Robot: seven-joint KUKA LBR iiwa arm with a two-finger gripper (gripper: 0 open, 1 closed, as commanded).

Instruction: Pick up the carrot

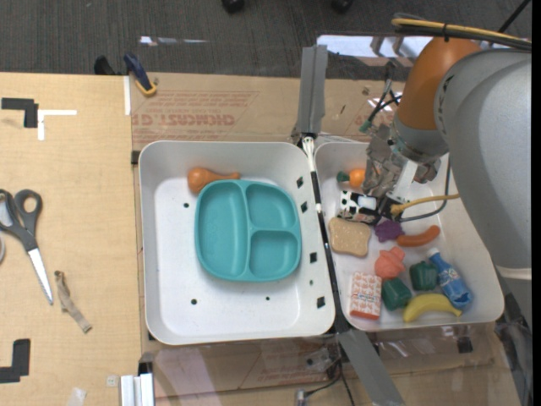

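Orange and small, the carrot (357, 177) lies near the back of the right bin (482, 311), just left of the jaws (378, 194). These hang low over the bin's rear, above a black-and-white cow toy (356, 203); whether they are spread or pressed together cannot be told. Toast (350, 237), a sausage (418, 238), a banana (430, 308) and a box (365, 295) lie nearer. In the left bin (161, 252) sits a teal tray (248, 230). Scissors (25, 227) rest on the surface (68, 311).
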